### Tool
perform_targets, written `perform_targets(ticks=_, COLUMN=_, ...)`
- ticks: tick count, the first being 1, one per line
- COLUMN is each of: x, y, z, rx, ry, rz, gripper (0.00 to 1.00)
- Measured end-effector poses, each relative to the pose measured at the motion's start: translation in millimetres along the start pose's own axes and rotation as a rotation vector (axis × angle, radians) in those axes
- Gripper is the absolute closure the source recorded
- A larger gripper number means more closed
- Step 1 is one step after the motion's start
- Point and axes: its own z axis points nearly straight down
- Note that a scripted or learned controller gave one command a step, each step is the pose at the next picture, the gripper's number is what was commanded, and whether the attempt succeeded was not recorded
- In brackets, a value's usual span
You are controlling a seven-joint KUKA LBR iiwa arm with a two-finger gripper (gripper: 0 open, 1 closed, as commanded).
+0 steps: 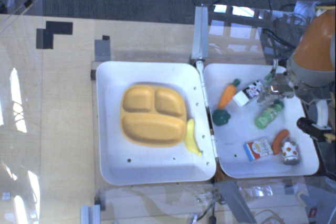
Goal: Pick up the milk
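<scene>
The arm (315, 44) reaches over the right bin (231, 157). Its tool (273, 89) hangs beside the milk (248, 94), a small white carton with black cow patches, lying between the carrot (227, 95) and the green bottle (269, 115). Whether the tool grips anything, I cannot tell.

So the left bin (105, 165) has a divided tray (153, 114) in the middle with a banana (192, 137) touching its right edge. In the right bin (231, 162), the milk (248, 94) sits at upper centre, carrot (228, 94) just left of it, bottle (268, 115) lower right.
</scene>
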Motion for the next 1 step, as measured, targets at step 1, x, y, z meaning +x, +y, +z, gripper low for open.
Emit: perform_targets(ticks=1, x=0.1, y=-0.1, z=0.1, rx=0.000, ry=0.000, rz=0.000, gripper=0.00)
